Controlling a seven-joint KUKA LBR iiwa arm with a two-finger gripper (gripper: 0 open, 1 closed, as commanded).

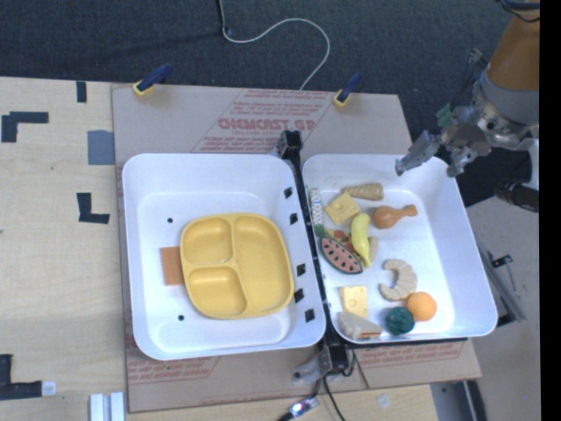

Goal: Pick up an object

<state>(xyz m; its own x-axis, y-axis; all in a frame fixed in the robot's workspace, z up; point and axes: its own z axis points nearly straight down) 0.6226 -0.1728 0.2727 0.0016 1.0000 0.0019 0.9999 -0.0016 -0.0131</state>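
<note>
The gripper [431, 154] is hovering at the far right corner of the right bin [469, 235], and whether its jaws are apart or together I cannot tell. Nothing is showing between them. Nearest below the jaws is lying the chicken drumstick [392, 215], with the banana [360, 235] just beyond. The drumstick is looking like light, stiff, smooth plastic; I'd judge the narrow bone end the safest place to pinch.

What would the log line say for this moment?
hand: over right bin's far corner | holding: nothing | toy food: untouched | yellow tray: left bin
</note>
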